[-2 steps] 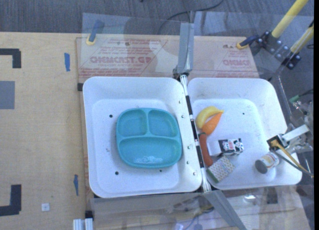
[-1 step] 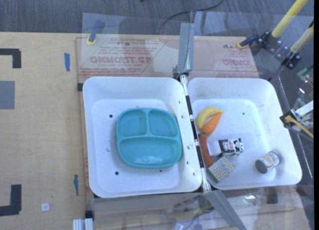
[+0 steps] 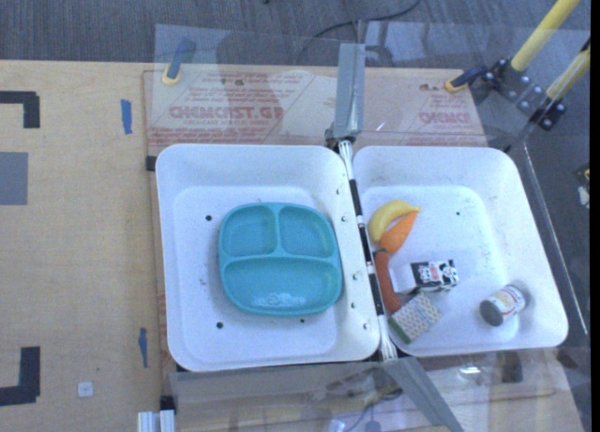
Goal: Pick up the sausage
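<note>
Two shallow white bins sit side by side on the wooden worktop (image 3: 75,233), meeting along a central seam.

Camera view, left bin (image 3: 178,177):
- One teal divided plate (image 3: 279,259) lies flat near the middle of the bin floor. It has three compartments: two smaller ones on the far side and one long one on the near side.
- A faint pale smear shows in the long compartment; what it is cannot be told.

Camera view, right bin (image 3: 497,186):
- The sausage (image 3: 383,280), a reddish-brown elongated piece, lies along the bin's left wall, just beside the seam, with its length running from far to near.
- A yellow banana (image 3: 389,215) lies at the far end of the sausage, with an orange curved piece (image 3: 403,230) touching its near side.
- A small black-and-white box (image 3: 433,274) lies just to the right of the sausage.
- A patterned green packet (image 3: 415,318) lies tilted at the sausage's near end, close to the bin's near-left corner.
- A small can (image 3: 503,305) lies on its side towards the near-right corner, well apart from the sausage.

Camera view, surroundings:
- A clear sheet with red lettering (image 3: 225,107) lies on the worktop behind the bins.
- Yellow bars (image 3: 558,13) slant across the upper right corner.

Pincer: whether it is open, closed or gripping anything cannot be told. The sausage rests on the bin floor.
</note>
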Tool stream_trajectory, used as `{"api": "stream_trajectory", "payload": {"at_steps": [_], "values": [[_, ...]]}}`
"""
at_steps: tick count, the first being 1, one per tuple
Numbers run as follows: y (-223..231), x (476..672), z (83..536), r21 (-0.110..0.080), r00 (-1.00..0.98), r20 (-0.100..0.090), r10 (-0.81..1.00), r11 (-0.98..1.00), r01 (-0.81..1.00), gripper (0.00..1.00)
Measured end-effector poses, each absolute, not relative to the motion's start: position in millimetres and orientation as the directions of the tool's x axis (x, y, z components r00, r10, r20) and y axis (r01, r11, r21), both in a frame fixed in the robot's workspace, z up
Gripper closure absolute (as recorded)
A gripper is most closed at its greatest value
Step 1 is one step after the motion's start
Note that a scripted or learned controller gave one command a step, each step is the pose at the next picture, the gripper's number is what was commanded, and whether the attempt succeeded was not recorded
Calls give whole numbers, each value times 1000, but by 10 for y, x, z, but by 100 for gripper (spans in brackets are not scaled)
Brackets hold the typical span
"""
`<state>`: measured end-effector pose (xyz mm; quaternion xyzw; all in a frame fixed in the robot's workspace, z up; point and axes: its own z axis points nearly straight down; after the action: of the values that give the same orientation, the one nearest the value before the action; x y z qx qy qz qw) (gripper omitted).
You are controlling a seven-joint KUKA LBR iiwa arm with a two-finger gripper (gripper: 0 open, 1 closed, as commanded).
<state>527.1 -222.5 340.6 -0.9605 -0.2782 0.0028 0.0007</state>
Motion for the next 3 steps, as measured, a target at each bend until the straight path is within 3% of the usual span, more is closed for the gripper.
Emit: {"api": "stream_trajectory", "payload": {"at_steps": [1,3], "values": [[-2114,5249,1474,-7,955,-6,296,-955,296,100],[-2100,5258,1618,-15,952,-16,306,-952,306,100]]}}
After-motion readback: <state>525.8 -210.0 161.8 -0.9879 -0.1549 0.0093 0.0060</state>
